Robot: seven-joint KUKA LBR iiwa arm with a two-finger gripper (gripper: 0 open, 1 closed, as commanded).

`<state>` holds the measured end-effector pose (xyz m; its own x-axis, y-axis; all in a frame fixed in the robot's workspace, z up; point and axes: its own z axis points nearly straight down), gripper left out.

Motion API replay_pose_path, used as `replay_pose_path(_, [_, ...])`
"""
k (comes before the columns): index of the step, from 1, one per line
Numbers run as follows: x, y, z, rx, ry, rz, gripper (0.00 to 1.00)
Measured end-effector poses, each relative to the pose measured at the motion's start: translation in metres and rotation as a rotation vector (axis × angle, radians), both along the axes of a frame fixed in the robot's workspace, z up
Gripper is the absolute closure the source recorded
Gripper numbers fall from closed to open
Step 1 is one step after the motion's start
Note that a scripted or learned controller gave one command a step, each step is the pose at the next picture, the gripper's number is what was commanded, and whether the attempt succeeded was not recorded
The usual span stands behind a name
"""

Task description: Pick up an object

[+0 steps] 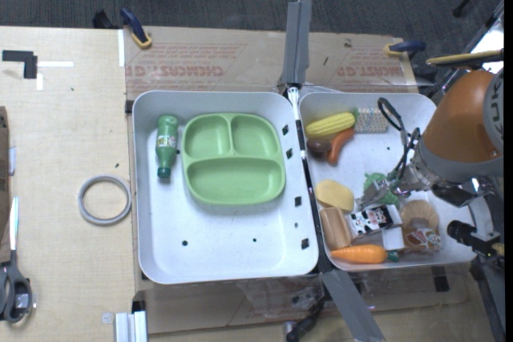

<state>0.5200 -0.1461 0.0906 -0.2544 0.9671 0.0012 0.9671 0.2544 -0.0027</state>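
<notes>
Far left of the gripper, in the other bin, a green bottle lies beside a green divided tray; nearer, in the gripper's own bin, a corn cob sits above and left, a yellow piece just left, a carrot below; the gripper hangs low over small clutter, something green by its tip; its fingers blur into that clutter, so whether they grip anything I cannot tell.

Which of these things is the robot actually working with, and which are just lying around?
Job: gripper; right bin holding corn, carrot, yellow piece.
Lying about: green tray, green bottle, tape roll, scissors.
</notes>
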Motion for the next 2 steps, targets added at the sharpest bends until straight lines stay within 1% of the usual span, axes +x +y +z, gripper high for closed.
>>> replay_pose_path(1, [0.0, -0.001, 0.009, -0.001, -0.001, -0.004, 1.0])
replay_pose_path(2, [0.046, 0.08, 0.131, -0.001, -0.003, 0.047, 1.0])
